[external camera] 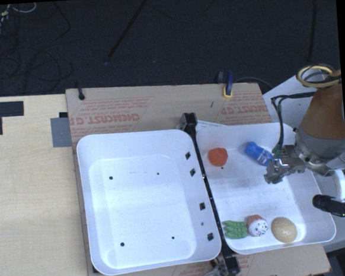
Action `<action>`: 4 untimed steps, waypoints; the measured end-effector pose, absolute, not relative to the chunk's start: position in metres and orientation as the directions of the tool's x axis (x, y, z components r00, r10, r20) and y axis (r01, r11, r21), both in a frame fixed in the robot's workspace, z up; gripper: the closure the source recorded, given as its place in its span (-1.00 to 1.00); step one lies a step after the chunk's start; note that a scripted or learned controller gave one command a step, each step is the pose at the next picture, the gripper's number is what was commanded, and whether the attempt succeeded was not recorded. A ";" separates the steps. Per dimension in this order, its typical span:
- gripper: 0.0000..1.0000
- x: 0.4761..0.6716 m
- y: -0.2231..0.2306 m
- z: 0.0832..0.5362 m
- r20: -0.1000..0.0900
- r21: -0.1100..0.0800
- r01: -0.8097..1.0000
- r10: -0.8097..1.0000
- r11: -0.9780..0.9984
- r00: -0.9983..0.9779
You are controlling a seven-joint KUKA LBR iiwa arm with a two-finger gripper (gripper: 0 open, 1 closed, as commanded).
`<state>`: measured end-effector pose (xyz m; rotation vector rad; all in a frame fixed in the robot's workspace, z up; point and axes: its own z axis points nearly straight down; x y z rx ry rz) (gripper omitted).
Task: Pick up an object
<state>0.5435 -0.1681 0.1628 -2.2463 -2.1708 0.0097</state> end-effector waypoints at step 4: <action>1.00 0.543 -0.171 0.200 0.012 -0.023 0.999 0.999 -0.031 0.032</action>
